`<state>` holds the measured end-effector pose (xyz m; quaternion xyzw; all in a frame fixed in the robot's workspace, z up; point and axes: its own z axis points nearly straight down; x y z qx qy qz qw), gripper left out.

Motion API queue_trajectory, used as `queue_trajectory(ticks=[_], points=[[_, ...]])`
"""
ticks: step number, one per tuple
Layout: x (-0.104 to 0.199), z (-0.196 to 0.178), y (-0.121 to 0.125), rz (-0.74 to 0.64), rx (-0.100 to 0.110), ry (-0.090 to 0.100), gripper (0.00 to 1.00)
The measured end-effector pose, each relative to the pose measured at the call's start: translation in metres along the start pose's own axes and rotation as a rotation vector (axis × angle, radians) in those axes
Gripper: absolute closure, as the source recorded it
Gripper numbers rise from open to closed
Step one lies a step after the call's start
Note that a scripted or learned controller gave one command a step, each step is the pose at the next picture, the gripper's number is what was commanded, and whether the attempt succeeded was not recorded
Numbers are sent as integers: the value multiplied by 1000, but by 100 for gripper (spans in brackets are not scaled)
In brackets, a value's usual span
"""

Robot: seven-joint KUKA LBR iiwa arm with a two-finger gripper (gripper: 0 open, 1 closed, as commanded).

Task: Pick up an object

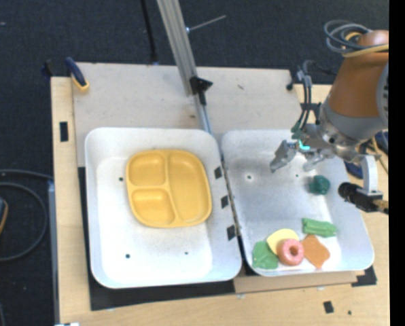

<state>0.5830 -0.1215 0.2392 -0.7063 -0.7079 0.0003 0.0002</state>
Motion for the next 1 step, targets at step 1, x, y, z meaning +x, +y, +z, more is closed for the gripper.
queue_trajectory(ticks=[1], points=[[0, -1, 0, 0, -1, 0, 0]])
